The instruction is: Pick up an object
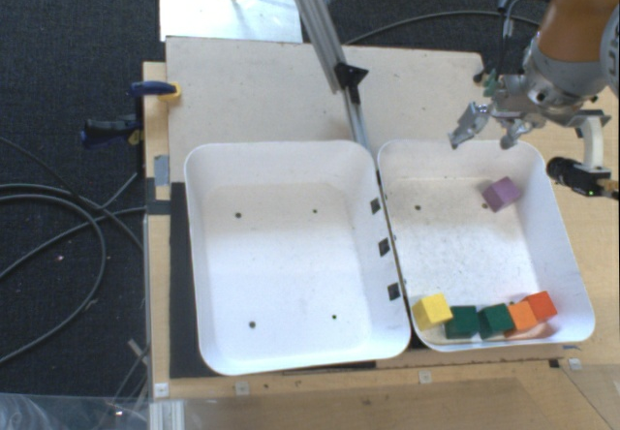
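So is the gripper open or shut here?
Open: the gripper hangs over the right bin's far edge, its two fingers spread with a clear gap and nothing between them.

Smooth white plastic bins [291,162], speckled; matt pale board bench [252,89].

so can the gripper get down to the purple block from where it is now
Probably yes. The gripper hangs open over the far edge of the right bin, and the purple block sits alone just below it in the picture, with bare floor around it. The other blocks are bunched along the near wall.
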`<state>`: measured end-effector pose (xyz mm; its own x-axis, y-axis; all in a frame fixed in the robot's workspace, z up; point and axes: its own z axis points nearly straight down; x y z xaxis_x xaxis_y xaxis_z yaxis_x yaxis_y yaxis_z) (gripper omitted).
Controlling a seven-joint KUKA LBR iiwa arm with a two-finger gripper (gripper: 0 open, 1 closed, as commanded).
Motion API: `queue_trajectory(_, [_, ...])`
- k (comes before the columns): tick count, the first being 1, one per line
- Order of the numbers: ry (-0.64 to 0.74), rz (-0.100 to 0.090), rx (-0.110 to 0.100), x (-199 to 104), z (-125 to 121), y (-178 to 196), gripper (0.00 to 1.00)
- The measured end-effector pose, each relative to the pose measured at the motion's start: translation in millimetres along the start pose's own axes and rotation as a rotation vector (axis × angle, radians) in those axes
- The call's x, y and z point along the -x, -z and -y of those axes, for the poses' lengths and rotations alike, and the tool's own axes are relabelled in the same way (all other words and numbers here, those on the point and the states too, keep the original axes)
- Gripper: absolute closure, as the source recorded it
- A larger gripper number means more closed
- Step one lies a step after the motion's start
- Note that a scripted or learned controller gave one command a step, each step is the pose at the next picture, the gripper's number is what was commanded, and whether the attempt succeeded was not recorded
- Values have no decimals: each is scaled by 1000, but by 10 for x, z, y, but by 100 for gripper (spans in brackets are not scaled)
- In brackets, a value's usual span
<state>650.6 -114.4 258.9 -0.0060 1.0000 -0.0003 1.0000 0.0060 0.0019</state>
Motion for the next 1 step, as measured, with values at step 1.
queue_trajectory(1, [-11,3,1,657,453,295,0])
